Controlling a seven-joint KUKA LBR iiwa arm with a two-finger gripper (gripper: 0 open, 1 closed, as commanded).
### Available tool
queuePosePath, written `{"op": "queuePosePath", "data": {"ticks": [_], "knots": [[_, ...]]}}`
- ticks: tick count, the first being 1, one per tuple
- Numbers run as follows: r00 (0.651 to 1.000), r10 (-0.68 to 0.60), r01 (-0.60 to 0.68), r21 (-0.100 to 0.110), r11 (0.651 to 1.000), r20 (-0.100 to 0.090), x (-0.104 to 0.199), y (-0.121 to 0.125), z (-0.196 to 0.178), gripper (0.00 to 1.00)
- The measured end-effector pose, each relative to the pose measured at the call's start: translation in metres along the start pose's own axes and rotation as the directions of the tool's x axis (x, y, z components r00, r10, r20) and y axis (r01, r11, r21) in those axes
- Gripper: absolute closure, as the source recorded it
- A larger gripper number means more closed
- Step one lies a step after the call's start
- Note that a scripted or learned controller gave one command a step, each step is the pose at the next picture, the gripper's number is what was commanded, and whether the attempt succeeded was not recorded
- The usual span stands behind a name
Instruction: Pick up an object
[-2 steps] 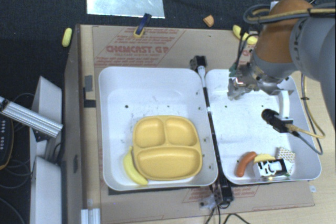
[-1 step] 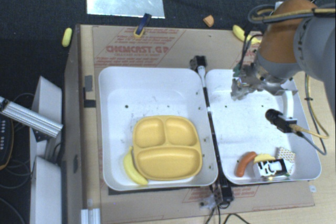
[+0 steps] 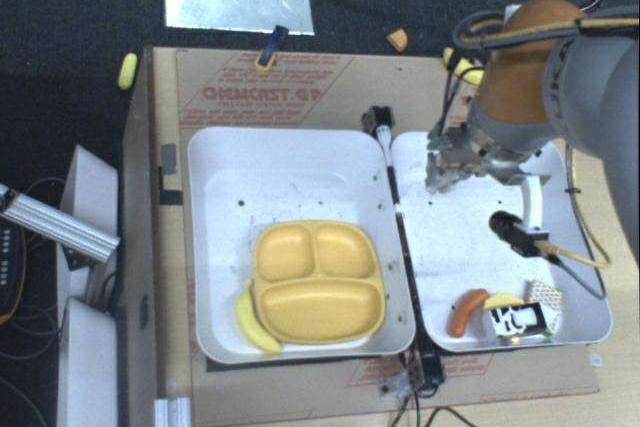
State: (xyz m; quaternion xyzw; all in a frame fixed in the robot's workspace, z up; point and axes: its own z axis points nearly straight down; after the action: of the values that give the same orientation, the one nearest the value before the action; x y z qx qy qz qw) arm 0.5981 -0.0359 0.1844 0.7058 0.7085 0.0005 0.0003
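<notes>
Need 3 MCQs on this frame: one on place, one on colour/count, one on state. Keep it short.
1. Where is the divided yellow tray?
A. in the left bin
B. in the right bin
C. on the floor

2. How many compartments does that tray have?
A. two
B. three
C. five

3. How does the tool stand relative to the items in the right bin?
A. over the bin's far end, apart from them
C. touching the sausage
B. resting on the yellow tray

Key:
1 A: the tray lies in the left bin, with a banana at its near-left edge.
2 B: two small sections above one wide one.
3 A: the sausage and the black-and-white packet lie at the near end, away from the tool.
</notes>
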Motion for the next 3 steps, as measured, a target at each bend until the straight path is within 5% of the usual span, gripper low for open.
{"op": "queuePosePath", "data": {"ticks": [1,2,3], "knots": [[1.0,0.0,0.0,-0.002,1.0,0.001,-0.006,0.012,-0.035,1.0],[1.0,0.003,-0.003,0.0,1.0,0.002,-0.034,0.012,-0.018,1.0],[1.0,0.0,0.0,0.0,1.0,0.0,-0.003,-0.003,-0.022,1.0]]}}
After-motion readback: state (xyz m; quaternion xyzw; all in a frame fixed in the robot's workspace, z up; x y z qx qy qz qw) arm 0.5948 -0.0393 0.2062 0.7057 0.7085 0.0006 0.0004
